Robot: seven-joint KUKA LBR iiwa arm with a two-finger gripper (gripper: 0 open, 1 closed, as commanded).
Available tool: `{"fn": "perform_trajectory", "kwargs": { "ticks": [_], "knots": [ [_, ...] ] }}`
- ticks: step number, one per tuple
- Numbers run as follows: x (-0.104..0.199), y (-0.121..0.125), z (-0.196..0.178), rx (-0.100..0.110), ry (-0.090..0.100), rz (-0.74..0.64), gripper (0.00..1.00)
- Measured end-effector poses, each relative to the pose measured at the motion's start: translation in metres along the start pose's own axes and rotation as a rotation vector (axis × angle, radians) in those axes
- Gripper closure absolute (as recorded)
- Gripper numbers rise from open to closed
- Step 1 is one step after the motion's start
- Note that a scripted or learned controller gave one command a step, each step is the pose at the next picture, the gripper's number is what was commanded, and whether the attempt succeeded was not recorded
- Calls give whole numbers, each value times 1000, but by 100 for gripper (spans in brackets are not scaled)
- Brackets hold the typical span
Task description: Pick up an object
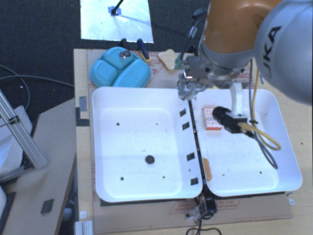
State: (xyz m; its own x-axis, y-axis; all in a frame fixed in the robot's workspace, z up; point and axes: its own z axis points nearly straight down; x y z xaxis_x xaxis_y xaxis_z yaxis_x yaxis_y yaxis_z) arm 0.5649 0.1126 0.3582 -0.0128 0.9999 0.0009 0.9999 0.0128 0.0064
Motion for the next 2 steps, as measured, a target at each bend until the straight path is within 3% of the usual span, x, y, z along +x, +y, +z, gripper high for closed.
{"fn": "perform_trajectory", "kwargs": {
  "ticks": [1,2],
  "knots": [
    [1,1,-11,-3,0,-7,100],
    [32,-2,75,12,-1,6,100]
  ]
}}
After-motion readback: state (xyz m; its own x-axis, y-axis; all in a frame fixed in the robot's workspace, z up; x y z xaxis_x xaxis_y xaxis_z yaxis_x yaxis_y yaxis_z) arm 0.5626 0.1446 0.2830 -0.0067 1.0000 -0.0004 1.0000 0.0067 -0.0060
